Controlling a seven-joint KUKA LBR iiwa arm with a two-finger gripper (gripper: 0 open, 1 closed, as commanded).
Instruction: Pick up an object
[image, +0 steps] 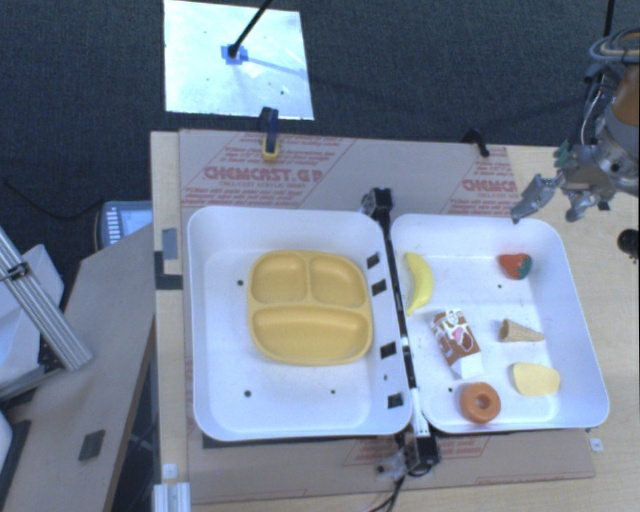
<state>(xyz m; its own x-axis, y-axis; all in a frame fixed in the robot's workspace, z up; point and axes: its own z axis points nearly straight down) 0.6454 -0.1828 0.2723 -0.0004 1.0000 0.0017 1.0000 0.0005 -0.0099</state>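
The right bin (575, 300) holds a yellow banana (418, 281), a red strawberry (515, 265), a brown-and-white wrapped snack (456, 340), a small ice-cream cone (520, 331), a yellow wedge (536, 379) and an orange donut (481, 402). My gripper (556, 204) hangs at the far right edge, above the right bin's back right corner. Its two grey fingers are spread apart with nothing between them. It is well above and behind the strawberry.
The left bin (215, 300) carries a yellow divided tray (308, 306). A black divider with clips (392, 310) runs between the bins. Cardboard (330, 170) lies under both bins, with a yellow clamp (270, 135) at the back and a reflective sheet (238, 60) beyond.
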